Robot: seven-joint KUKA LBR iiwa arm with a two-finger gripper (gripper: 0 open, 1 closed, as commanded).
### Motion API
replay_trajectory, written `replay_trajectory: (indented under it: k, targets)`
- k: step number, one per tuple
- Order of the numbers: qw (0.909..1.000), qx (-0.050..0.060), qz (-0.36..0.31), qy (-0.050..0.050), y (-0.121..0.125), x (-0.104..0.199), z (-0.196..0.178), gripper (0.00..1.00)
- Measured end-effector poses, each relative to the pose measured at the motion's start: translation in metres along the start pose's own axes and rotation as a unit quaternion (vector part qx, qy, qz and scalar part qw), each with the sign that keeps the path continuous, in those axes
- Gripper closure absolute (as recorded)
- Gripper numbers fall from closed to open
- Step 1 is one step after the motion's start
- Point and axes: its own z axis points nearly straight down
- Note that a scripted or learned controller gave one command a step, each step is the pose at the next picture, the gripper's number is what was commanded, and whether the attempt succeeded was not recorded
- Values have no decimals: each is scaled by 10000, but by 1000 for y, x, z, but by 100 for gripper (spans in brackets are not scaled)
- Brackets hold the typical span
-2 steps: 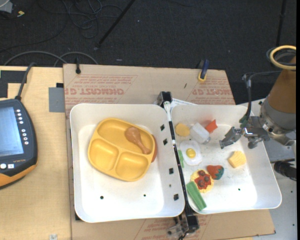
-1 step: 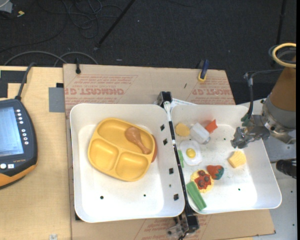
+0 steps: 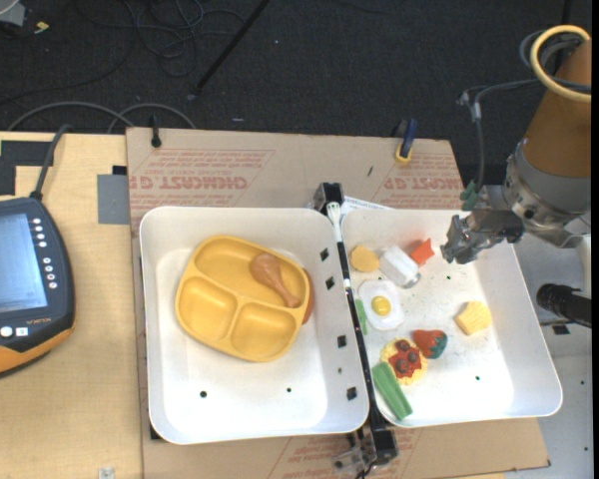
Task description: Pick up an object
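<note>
The gripper (image 3: 457, 244) hangs over the right bin (image 3: 539, 367), its grip hard to read from here. Nearest is the orange piece (image 3: 421, 250), just to its left, the white block (image 3: 399, 266) beyond.

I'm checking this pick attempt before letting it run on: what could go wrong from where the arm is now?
1. The gripper hovers over the right bin close to the orange piece and white block, which touch each other; closing there may nudge one and grab neither.
2. The toys near the divider, fried egg and pizza slice, crowd together, so a descent there could scatter them.
</note>
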Motion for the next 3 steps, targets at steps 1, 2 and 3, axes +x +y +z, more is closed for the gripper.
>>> replay_trajectory:
  k: [1,2,3]
  targets:
    - [10000,20,6,-1,10,57,-48,100]
    - [10000,42,32,-4,-51,70,-75,100]
    - [10000,64,9,-6,-68,136,-51,100]
